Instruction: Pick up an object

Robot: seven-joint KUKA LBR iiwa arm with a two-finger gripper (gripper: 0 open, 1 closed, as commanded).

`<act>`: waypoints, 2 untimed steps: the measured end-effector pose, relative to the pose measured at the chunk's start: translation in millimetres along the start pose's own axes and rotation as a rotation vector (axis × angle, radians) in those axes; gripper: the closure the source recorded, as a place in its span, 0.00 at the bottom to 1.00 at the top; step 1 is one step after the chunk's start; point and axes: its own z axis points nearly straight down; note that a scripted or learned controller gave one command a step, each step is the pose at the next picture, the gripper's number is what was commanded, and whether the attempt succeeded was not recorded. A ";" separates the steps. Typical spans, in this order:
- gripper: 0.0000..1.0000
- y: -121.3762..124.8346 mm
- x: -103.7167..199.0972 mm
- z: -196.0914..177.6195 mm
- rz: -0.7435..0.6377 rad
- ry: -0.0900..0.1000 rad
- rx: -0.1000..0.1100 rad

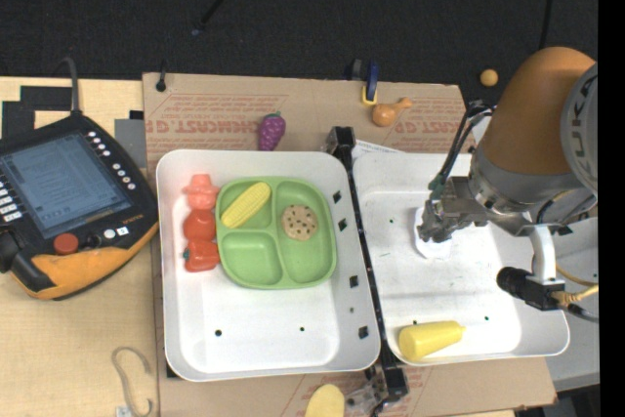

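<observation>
My gripper (pixel 433 231) is low in the right bin (pixel 469 308), near its middle, pressed down over a small white object (pixel 430 247) whose edge peeks out beneath it. A yellow cheese-like wedge (pixel 428 339) lies at that bin's front left. In the left bin (pixel 254 332) sits a green divided plate (pixel 276 234) with a yellow corn cob (pixel 244 203) and a cookie (pixel 300 223) on it. A red bottle-shaped toy (pixel 200 223) lies left of the plate.
A teach pendant (pixel 68 200) rests on the bench at far left. On the cardboard behind the bins lie a purple grape toy (pixel 271 131) and an orange pear-like toy (pixel 389 111). A yellow object (pixel 325 400) sits in front of the bins.
</observation>
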 end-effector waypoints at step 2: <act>1.00 -5.2 -2.3 -11.4 0.000 0.000 -0.004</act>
